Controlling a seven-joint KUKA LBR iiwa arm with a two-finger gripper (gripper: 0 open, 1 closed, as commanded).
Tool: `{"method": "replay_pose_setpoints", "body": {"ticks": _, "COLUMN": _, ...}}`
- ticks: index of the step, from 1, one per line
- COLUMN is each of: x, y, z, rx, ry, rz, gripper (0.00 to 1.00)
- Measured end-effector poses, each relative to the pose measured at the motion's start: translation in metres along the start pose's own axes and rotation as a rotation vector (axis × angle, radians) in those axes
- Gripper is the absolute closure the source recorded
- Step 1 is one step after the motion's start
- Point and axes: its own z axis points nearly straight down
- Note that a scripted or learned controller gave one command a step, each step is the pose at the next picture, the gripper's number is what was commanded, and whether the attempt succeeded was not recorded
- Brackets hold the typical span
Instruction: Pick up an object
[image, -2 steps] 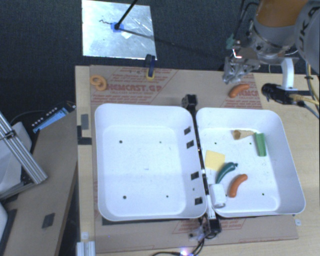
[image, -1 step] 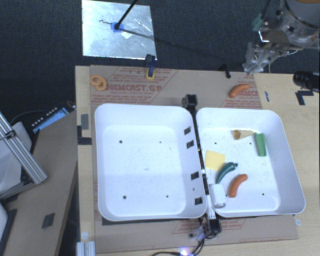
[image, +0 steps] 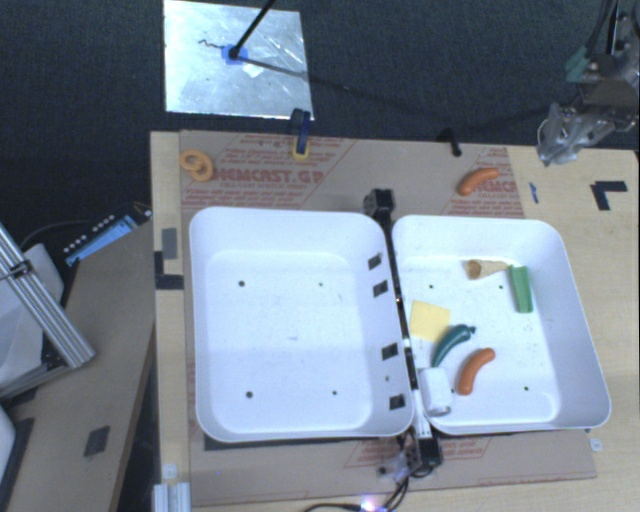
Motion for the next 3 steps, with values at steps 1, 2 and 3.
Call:
{"method": "replay_pose_setpoints", "body": {"ticks": 1, "x": -0.057, "y": -0.031, "z": 0.024, "rx": 0.004, "ry": 0.000, "rz": 0.001, "gripper": 1.00}}
{"method": "replay_pose_setpoints", "body": {"ticks": 2, "x": -0.059, "y": 0.001, "z": -0.067, "rx": -0.010, "ry": -0.001, "rz": -0.009, "gripper": 1.00}}
{"method": "replay_pose_setpoints", "body": {"ticks": 3, "x": -0.113, "y": -0.024, "z": -0.061, "rx": 0.001, "ry": 0.000, "rz": 0.000, "gripper": 1.00}}
